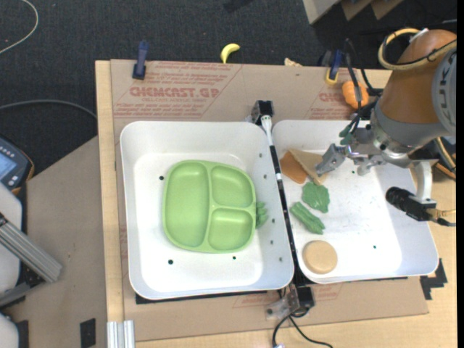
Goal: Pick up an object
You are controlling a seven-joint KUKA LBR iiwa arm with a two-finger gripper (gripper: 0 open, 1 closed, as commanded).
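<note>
In the left bin, a light green divided plate of smooth plastic lies flat, with three compartments and rounded corners; a small green scrap sits touching its right edge. Across the divider, the right bin holds a flat brown wedge near its upper left corner, two leafy green pieces just below it, and a round tan disc near the front wall. The tool hangs just right of the brown wedge, above the green pieces; how far it is open cannot be told, and nothing is visibly held in it. The bench is brown board with red lettering.
</note>
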